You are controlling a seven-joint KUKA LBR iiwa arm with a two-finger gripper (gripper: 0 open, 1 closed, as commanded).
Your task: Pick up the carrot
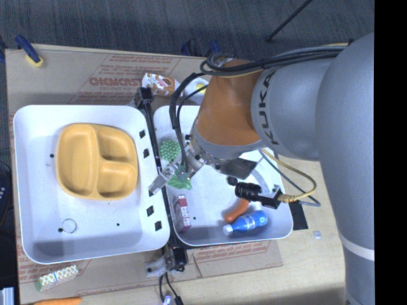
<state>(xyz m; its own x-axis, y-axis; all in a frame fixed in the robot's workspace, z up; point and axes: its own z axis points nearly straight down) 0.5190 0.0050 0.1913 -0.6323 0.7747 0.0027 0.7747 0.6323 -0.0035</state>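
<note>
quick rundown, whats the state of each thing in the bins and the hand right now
carrot: lying in the right bin, partly under the arm, not held
blue bottle: on its side beside the carrot
yellow divided plate: flat in the left bin, compartments bare
hand: low over the right bin's left side, by a green item

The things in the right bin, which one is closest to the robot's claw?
The green leafy toy, right under the gripper. The carrot, blue bottle and red packet lie farther toward the bin's near edge.
</note>
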